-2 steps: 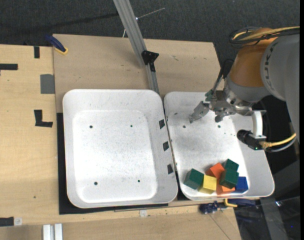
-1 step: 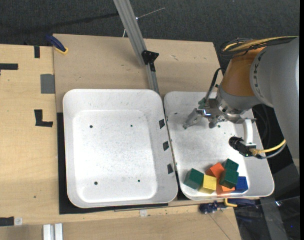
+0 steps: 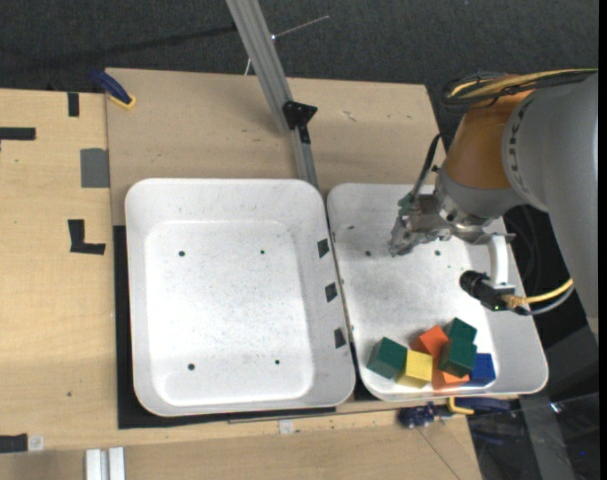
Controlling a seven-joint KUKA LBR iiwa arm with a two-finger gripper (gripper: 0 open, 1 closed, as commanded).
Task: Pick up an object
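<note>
Several small blocks lie clustered at the near end of the right bin: a dark green block, a yellow block, an orange block, another dark green block and a blue block. My gripper hangs over the far part of the right bin, well behind the blocks. It points down toward the bin floor and nothing shows between its fingers.
The left bin sits beside the right one. A slanted metal pole rises behind the bins. The grey arm with its orange band covers the right bin's far right corner. Cables hang along the right rim.
</note>
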